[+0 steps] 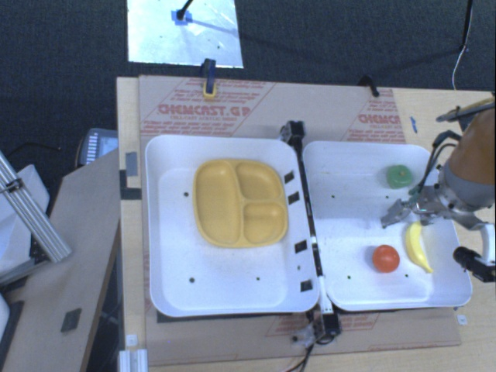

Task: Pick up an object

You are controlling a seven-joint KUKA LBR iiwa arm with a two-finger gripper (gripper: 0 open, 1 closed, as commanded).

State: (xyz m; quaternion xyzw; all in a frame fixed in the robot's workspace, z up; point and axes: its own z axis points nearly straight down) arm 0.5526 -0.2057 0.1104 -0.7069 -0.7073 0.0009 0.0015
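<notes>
A yellow banana [419, 248] lies in the right bin [349, 208] near its right wall, with a red tomato [385, 259] just to its left. A green round object [400, 177] sits farther back in the same bin. My gripper [408, 214] hangs low over the banana's upper end, reaching in from the right. Its fingers are spread open with nothing held between them. One fingertip [387, 220] points left over the bare bin floor.
The left bin [170, 270] holds a yellow divided plate [239, 202]. A black divider with clips [304, 208] runs between the two bins. The arm's grey wrist and orange band [473, 161] overhang the right bin's right edge.
</notes>
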